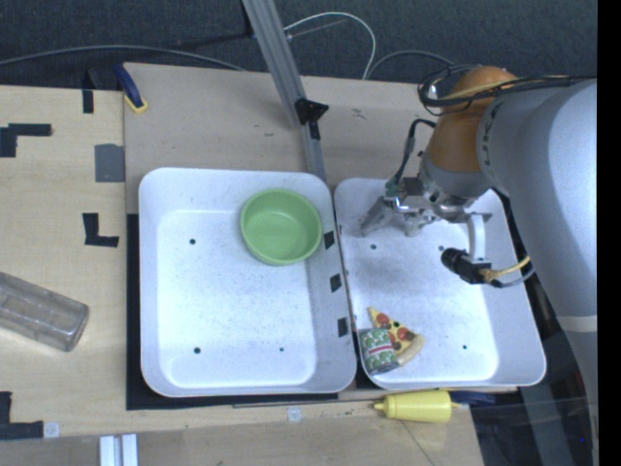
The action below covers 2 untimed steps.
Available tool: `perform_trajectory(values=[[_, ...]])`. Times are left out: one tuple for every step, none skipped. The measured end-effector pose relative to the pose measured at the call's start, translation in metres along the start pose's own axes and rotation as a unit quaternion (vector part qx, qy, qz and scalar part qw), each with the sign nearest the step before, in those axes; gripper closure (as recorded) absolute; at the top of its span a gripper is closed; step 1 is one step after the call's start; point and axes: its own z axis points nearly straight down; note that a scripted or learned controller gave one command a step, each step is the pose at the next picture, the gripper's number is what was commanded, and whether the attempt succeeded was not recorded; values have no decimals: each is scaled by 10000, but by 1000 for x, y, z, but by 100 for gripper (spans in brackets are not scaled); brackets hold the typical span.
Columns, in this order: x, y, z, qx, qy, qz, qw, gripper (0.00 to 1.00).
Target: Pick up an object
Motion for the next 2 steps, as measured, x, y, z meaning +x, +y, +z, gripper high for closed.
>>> perform_trajectory(values=[[1,0,-11,1,5,-7,10000,100],[-5,-4,-56,-23,7,7,10000,100]])
